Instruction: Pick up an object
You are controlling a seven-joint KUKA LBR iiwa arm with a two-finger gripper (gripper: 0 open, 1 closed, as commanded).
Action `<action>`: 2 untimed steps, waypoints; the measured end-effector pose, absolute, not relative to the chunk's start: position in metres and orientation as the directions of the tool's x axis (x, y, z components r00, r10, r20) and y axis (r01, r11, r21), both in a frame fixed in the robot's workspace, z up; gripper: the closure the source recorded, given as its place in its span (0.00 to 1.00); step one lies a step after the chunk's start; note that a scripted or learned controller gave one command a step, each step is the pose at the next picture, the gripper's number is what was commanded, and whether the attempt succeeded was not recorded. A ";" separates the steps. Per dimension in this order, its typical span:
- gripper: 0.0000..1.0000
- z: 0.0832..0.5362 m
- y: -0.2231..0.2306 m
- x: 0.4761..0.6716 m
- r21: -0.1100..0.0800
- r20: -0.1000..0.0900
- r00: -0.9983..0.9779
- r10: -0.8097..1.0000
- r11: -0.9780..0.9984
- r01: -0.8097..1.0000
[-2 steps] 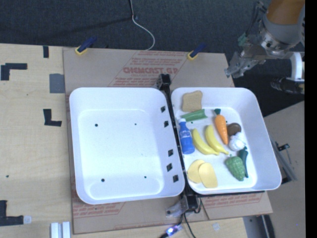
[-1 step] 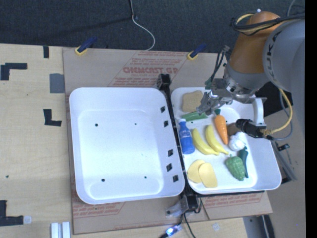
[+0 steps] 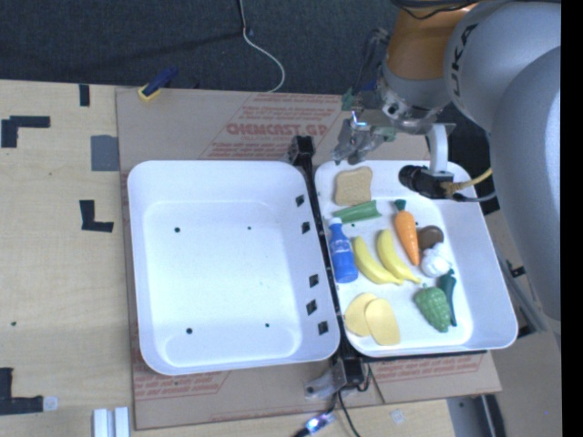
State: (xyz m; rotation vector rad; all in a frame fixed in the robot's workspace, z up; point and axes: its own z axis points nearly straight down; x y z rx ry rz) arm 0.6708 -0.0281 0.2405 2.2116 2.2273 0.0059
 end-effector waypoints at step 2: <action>1.00 0.501 0.103 0.639 0.014 0.005 -0.011 1.000 0.011 1.000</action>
